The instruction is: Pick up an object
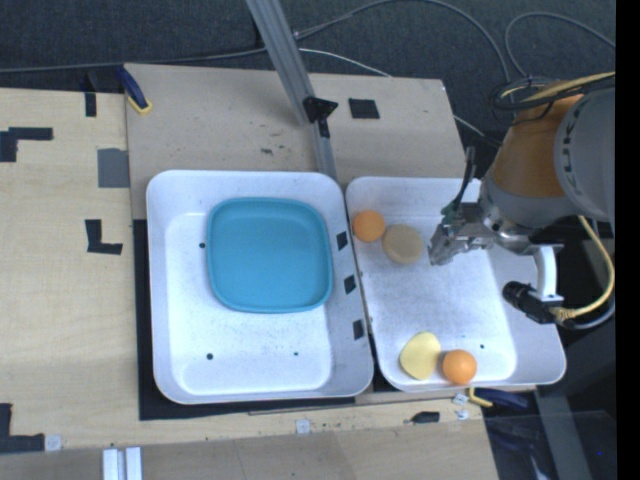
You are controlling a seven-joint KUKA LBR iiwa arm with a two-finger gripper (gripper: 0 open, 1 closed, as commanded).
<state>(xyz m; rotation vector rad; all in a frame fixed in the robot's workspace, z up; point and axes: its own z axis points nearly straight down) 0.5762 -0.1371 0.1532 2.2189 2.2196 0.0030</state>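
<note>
In the right bin (440, 298) lie an orange ball (368, 226) near the far left corner, a tan round disc (404, 243) beside it, a yellow object (420, 355) and a second orange ball (459, 366) at the near edge. My gripper (443, 251) hangs low over the right bin, just right of the tan disc, with nothing visible between its fingers. The grey arm with its orange band (525, 158) comes in from the right.
The left bin (175, 298) holds a blue square plate (269, 254). A grey metal pole (295, 68) slants across the bench behind the bins. Cables loop at the far right. Bare bin floor lies between the disc and the yellow object.
</note>
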